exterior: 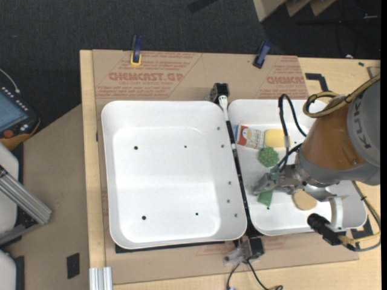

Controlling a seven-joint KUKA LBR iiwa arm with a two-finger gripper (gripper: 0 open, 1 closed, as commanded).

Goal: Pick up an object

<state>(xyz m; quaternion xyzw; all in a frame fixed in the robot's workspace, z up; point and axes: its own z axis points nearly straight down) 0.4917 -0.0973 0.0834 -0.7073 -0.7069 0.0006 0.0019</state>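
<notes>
Your gripper sits low in the right bin, its metal fingers slightly parted over a small flat green piece; you cannot tell if they grip it. Just beyond it lie a knobbly green ball, then a smooth yellow block and a red-and-white packet.

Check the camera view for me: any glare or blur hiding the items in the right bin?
Camera view: even lighting, no harsh glare on the right bin; the green object is soft but readable; the hand is slightly blurred, in shadow under the arm.
</notes>
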